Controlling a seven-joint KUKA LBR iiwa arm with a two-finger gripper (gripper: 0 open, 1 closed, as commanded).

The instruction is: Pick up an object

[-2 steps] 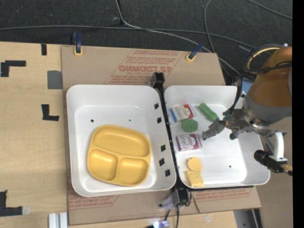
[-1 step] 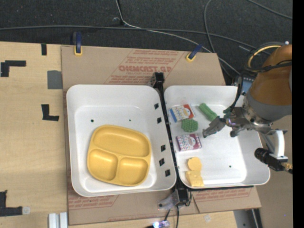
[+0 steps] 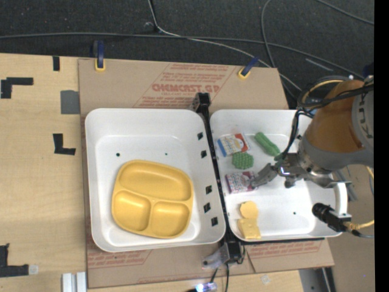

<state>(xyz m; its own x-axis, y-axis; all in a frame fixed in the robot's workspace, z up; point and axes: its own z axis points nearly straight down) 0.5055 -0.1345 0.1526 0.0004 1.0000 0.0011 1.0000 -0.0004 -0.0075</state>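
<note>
The right bin [image 3: 285, 221] holds several small objects. A red and white packet [image 3: 233, 143] lies near its back left, with a green knobbly round piece [image 3: 242, 160] just in front and a green elongated piece [image 3: 265, 143] to the right. A pink and white packet [image 3: 237, 182] lies by the left wall. Two yellow pieces, one round [image 3: 248, 209] and one blocky [image 3: 250, 228], lie at the front left. My gripper [image 3: 261, 177] hangs low over the bin's middle, its tip right beside the pink packet's right edge. I see nothing held in it.
The left bin [image 3: 100, 132] holds a yellow divided plate [image 3: 152, 198]. A black divider with clips [image 3: 208, 163] runs between the bins. The arm's grey and orange body [image 3: 334, 132] covers the right bin's right side. Cables cross the dark surface behind.
</note>
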